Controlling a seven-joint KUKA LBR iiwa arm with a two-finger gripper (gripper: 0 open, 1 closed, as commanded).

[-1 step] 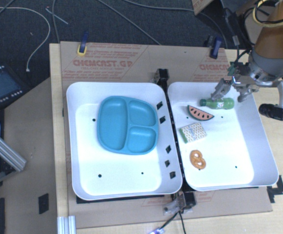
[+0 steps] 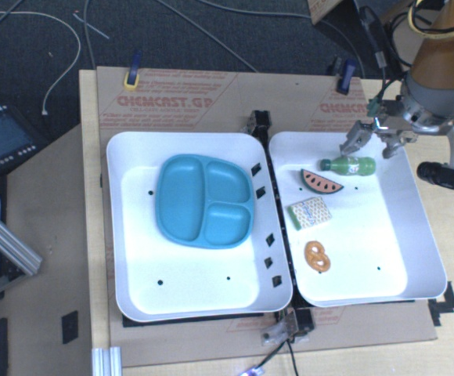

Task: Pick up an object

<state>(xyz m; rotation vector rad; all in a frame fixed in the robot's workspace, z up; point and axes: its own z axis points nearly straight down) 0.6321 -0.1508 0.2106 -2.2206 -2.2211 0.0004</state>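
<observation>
Where the gripper (image 2: 374,139) hangs over the far edge of the right bin (image 2: 415,233), its two fingers stand apart, one splayed toward the left and one toward the right, with nothing between them. Item one, a green bottle (image 2: 351,165), lies on its side just below and slightly left of the fingertips, apart from them as far as the slanted view allows; its long axis runs left to right across the bin, the paler cap end pointing left toward the divider and the broader body end pointing right. Item two, a watermelon slice toy (image 2: 321,182), red with a green rind, sits just beside and below the bottle's cap end, its curved edge turned toward the near side. Item three, a small patterned pouch with a green edge (image 2: 309,211), lies near the slice, tilted. Item four, a pretzel toy (image 2: 317,257), orange-brown, rests nearer the front of the same bin, well apart from the bottle. Left bin (image 2: 133,280): one blue compartment plate (image 2: 205,200), set flat toward its middle. Behind the gripper, the grey arm (image 2: 438,69) with its orange band rises at the upper right. Both bins rest on a cardboard-covered bench (image 2: 211,92).
</observation>
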